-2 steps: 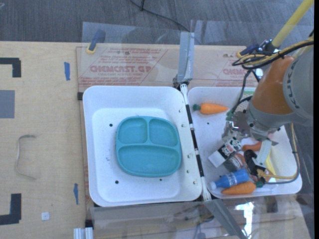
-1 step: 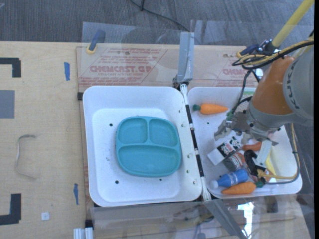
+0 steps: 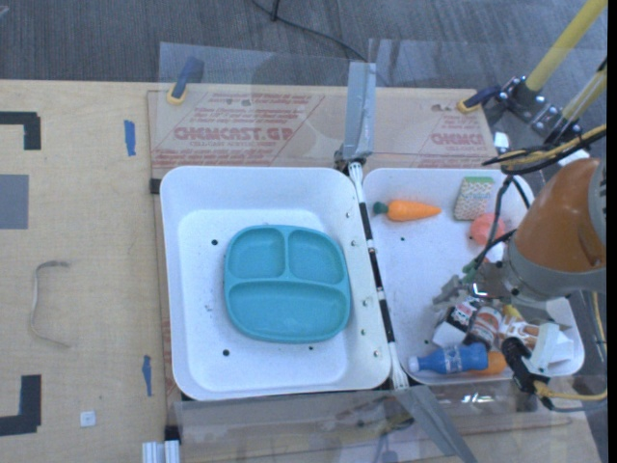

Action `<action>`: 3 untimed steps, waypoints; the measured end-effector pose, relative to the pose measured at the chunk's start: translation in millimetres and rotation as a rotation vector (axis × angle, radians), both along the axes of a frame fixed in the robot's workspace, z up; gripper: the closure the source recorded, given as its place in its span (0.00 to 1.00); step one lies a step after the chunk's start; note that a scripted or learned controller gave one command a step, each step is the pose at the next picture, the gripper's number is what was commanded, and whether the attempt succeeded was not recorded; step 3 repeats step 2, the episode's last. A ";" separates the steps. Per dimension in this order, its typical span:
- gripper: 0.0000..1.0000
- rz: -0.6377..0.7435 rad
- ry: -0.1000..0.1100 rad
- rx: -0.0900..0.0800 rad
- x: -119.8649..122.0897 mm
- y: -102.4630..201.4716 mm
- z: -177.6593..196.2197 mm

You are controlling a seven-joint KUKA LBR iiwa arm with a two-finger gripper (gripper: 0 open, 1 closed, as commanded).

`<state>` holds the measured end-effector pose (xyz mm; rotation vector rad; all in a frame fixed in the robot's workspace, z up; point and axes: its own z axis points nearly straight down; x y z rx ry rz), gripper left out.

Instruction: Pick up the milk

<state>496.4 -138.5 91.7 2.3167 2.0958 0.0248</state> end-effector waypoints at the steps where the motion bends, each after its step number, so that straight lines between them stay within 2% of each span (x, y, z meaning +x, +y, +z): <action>1: 1.00 -0.005 -0.003 -0.003 0.2 -2.8 10.4; 2: 1.00 0.113 0.023 0.000 -16.7 35.6 85.5; 3: 1.00 0.113 0.023 0.000 -16.7 35.6 85.5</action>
